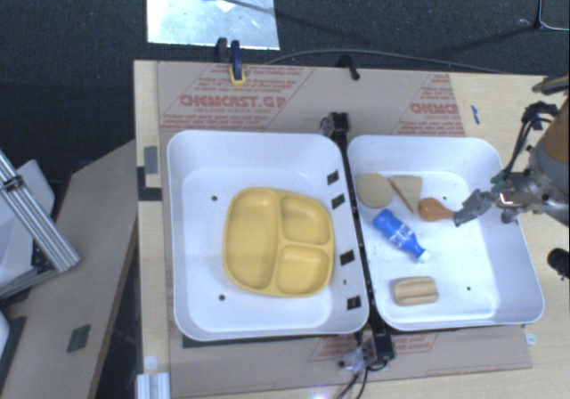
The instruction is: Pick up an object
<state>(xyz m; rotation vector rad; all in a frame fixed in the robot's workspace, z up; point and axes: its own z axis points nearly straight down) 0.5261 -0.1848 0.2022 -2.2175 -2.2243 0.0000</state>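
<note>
Gripper point(469, 208), finger state indiscernible, at right bin's point(512, 295) right side, just right of orange object point(434, 207); blue bottle point(397, 234) lower left.

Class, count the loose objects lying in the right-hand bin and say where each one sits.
5: tan round piece and tan wedge at the far left, orange piece beside them, blue bottle mid-bin, tan block nearest.

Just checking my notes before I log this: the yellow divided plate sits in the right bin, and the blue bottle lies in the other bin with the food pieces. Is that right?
Not quite. The camera view shows the yellow plate in the left bin, not the right. The blue bottle lies in the other bin, the right one, with the food pieces, as you said.
</note>
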